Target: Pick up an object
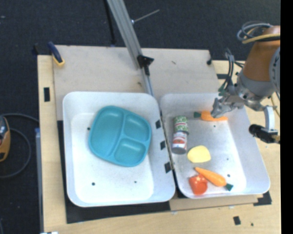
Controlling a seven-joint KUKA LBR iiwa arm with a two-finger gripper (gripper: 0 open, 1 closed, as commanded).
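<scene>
Orange plastic toy carrot with green tip (208, 115) is lying at the right white bin's (244, 145) far edge, under the gripper (219, 109), apparently touching (grip state: cannot tell). Likely light, rigid, slippery; pinching mid-body across its width looks best.

White for both bins (78, 189), teal for the divided plate (120, 135), orange for two carrots (211, 176) with green tips, red for the pepper (198, 185) at six o'clock, pale yellow for the lemon (199, 154).
</scene>
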